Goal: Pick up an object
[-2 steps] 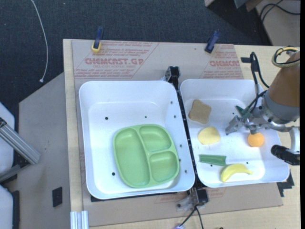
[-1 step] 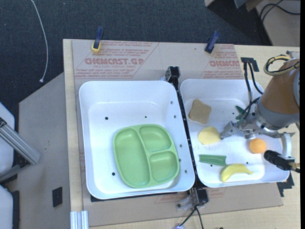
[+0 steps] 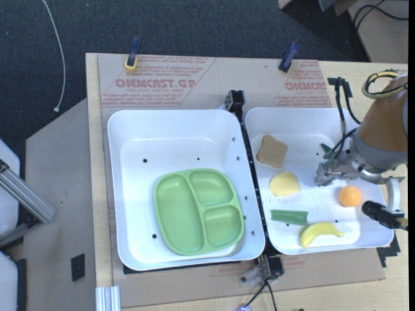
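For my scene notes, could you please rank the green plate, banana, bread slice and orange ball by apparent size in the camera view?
1. green plate
2. banana
3. bread slice
4. orange ball

Banana and bread slice look close.

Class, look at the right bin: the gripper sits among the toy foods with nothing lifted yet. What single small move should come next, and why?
Probably a short shift toward the orange ball, then a descent onto it. The gripper hangs over bare bin floor in the right bin, and the ball lies just beside it, apart from the banana and the pale yellow piece, so it looks the easiest target.
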`<state>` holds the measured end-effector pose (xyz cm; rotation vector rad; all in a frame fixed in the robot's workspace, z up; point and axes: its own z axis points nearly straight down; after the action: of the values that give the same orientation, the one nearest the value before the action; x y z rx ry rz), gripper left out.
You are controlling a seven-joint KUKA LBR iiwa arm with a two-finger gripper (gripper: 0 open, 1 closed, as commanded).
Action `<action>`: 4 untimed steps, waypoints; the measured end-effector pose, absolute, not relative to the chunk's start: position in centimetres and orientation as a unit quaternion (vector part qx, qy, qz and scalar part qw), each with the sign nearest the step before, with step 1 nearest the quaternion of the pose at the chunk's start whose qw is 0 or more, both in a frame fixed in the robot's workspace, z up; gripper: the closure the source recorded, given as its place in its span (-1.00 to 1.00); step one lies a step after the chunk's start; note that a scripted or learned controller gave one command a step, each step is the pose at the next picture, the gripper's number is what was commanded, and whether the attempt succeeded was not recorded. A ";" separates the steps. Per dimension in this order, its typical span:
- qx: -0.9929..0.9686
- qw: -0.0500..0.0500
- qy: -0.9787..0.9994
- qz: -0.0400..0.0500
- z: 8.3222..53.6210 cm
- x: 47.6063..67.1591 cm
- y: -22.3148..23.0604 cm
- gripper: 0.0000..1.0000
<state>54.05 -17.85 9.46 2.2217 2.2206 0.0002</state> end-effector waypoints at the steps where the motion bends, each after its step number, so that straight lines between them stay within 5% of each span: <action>1: 0.707 0.002 0.707 0.001 14.9 53.3 -17.3 1.00; 3: 0.707 0.003 0.708 0.001 25.5 54.1 -17.7 1.00; 4: 0.705 0.001 0.709 0.001 25.9 54.8 -12.4 1.00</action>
<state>54.81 -12.44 25.92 2.2141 2.2259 0.0026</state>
